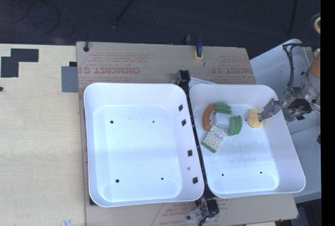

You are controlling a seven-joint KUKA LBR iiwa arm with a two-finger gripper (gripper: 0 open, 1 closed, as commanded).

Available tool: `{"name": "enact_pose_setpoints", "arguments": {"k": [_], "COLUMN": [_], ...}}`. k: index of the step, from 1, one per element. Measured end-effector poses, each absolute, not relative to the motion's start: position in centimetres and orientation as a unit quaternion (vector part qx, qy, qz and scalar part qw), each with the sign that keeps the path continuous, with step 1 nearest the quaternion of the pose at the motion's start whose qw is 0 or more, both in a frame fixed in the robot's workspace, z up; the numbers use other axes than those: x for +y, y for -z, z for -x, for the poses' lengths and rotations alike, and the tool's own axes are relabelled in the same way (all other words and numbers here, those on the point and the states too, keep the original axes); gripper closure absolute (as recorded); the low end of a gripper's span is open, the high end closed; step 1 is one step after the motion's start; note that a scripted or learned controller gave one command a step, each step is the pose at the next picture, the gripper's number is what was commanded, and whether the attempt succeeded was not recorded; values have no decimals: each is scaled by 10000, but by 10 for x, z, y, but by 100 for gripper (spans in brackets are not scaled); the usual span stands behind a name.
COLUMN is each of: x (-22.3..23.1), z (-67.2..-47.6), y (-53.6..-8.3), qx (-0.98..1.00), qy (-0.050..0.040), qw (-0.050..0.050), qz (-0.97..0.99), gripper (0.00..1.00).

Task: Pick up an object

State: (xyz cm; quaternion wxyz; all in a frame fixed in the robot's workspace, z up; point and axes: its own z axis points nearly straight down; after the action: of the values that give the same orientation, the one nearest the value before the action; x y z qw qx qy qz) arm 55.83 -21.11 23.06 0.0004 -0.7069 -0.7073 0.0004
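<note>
In the right bin [246, 178] you have a small cluster of objects toward its far half. A small yellow lump [254, 119] lies nearest the right wall, and your gripper [270, 109] sits just beside it on its right, reaching in over the bin's right rim. One grey finger [271, 108] slants down toward the yellow lump, with its tip close to or touching the lump; you cannot tell which. Whether the jaws are apart or together cannot be made out from this angle, and nothing is seen held between them.

Left of the yellow lump lies a short green pod [235, 125], tilted. Farther left and a little up is a second green piece [222, 108], lying across, and touching its left end an orange sausage-shaped piece [208, 116] curves downward. Below these rests a small patterned packet [214, 138] with a green edge, set at a slant.

The left bin [104, 188] sits alongside, the two bins meeting at a black clipped seam [188, 131]. Both rest on a brown cardboard sheet [131, 65] on the pale wooden bench [36, 141]. The arm's wrist and cables [301, 99] stand at the right edge.
</note>
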Motion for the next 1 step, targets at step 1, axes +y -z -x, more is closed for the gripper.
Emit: {"name": "enact_pose_setpoints", "arguments": {"k": [1], "x": [-212], "z": [-558], "y": [-240], "qx": [-7076], "qy": [-5], "qw": [10], "qz": [7066], "gripper": [100]}}
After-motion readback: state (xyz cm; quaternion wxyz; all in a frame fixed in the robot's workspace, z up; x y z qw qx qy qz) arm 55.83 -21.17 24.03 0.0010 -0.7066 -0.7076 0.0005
